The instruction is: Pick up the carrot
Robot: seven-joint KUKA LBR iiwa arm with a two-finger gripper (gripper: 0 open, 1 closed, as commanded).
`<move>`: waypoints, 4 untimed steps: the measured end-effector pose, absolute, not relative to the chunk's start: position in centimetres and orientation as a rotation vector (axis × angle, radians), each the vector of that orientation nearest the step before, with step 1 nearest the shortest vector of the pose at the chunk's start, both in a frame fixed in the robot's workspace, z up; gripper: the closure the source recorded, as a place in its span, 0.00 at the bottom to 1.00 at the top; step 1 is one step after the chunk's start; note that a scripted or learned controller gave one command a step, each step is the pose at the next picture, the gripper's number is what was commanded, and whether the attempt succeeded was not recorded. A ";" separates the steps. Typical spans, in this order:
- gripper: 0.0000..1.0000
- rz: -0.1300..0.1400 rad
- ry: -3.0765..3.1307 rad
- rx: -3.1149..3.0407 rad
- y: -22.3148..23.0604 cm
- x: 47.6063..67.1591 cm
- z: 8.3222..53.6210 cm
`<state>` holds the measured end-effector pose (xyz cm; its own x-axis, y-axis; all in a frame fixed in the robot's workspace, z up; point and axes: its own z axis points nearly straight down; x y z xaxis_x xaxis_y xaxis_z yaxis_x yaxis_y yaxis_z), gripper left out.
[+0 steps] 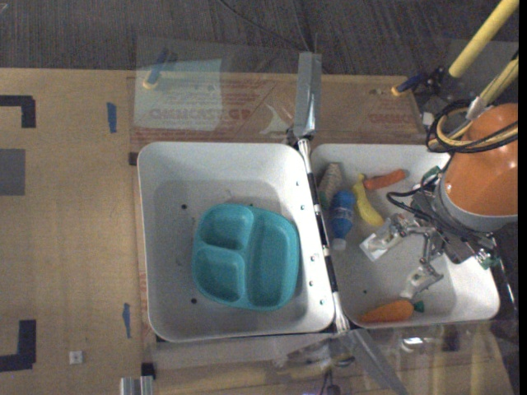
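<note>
Cardboard-coloured table [66, 245] fills the left of the view, marked with black corner shapes and short strips of blue tape [111, 118]. Next comes the left bin [165, 179], a shallow white tub holding a teal divided plate [245, 256] with three compartments, lying flat a little right of the tub's middle. Behind the bins a clear sheet [206, 97] lies over printed cardboard. A grey metal divider [307, 97] runs down to the seam where the two bins meet. Just right of that seam, inside the right bin [362, 278], a brush-like striped thing [331, 178] lies near the far wall, with a blue bottle [342, 212] below it and a yellow banana [367, 204] just beside the bottle. A small orange item [384, 179] lies farther back, near the far wall. The carrot [389, 310], orange with a dark green stub at its right end, lies flat near the front wall of the right bin, well apart from the banana. The hand [403, 260] hangs above the bin floor, its two silvery fingers [380, 241] spread apart, one toward the bottle and the other toward the carrot, with nothing between them; the nearer fingertip is near the carrot, though whether they touch is unclear. At the far right rises the arm with its orange band [490, 167], with black cables looping round it.
</note>
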<state>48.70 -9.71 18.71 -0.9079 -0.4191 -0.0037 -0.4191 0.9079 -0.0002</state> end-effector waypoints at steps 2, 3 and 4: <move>0.00 0.001 2.830 -1.357 -11.7 49.0 13.9; 0.00 -0.001 2.440 -1.970 -9.7 48.7 21.4; 0.00 -0.014 1.866 -2.512 -14.0 48.3 10.8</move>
